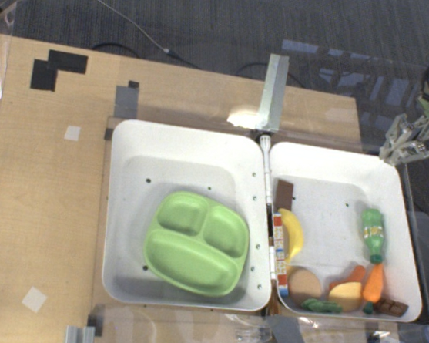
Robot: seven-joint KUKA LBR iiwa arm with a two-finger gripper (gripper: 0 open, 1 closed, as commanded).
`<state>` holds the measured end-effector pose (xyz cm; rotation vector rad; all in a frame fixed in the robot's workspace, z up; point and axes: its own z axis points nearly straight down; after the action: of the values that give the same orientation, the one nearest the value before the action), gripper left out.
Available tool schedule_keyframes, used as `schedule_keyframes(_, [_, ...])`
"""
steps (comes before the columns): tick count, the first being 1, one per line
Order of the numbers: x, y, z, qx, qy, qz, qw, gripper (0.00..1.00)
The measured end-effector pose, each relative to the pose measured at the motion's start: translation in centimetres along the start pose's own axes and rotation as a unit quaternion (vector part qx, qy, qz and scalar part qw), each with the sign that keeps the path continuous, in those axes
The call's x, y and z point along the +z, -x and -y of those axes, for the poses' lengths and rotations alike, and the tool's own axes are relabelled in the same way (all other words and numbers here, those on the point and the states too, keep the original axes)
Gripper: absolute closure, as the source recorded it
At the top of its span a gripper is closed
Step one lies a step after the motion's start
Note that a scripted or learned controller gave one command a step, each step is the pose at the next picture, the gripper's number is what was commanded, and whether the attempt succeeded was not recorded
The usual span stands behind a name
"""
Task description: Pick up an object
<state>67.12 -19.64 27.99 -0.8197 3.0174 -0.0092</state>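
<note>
The right bin [338,174] holds several toy foods. A yellow banana [293,232] lies by its left wall, with a brown bar [283,191] just above it. A green bottle [371,233] lies near the right wall. Along the front sit a tan potato [305,283], a green pod [321,304], an orange carrot [373,282], a yellow-orange piece [346,292] and a dark brown block [392,308]. My gripper [406,144] hangs above the bin's far right corner, outside the rim, fingers spread and nothing between them.
The left bin [135,157] carries a green divided plate [196,242]. A metal post [272,96] stands behind the seam between the two bins. Black tape marks [56,68] lie on the wooden bench at the far left.
</note>
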Motion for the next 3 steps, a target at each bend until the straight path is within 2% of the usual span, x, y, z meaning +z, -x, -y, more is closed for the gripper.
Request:
schedule_keyframes(1, [-2.1,0.4,-0.6,0.033,0.001,-0.001,0.9994,1.0])
schedule_keyframes(2, [-3.5,0.7,-0.6,0.033,-0.002,0.005,0.9994,1.0])
schedule_keyframes(3, [-2.8,0.0,-0.1,0.06,0.001,-0.001,0.9982,1.0])
